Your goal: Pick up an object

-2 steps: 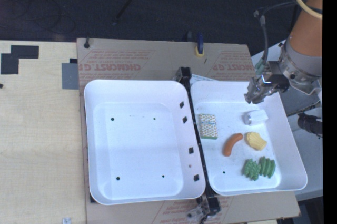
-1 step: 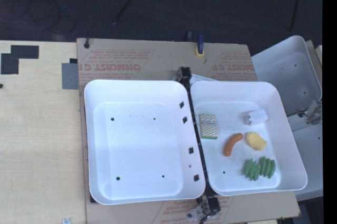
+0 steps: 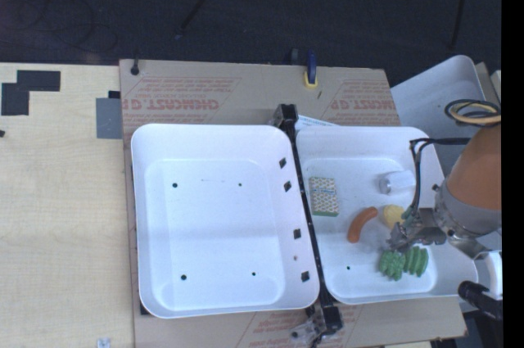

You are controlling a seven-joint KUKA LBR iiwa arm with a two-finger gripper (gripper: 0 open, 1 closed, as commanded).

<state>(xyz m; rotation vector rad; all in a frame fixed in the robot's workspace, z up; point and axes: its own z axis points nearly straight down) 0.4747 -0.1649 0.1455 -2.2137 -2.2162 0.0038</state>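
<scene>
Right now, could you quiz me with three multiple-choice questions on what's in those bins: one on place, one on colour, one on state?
1. Where do the objects lie?
A. left bin
B. right bin
C. on the cardboard

2. What colour is the sausage-shaped object?
A. orange
B. blue
C. black

3. Where is the gripper?
A. over the left bin
B. above the bench's far edge
C. low in the right bin

Answers:
B, all lie in the right bin.
A, the sausage is orange.
C, the gripper sits beside the green object and the yellow one.
</scene>
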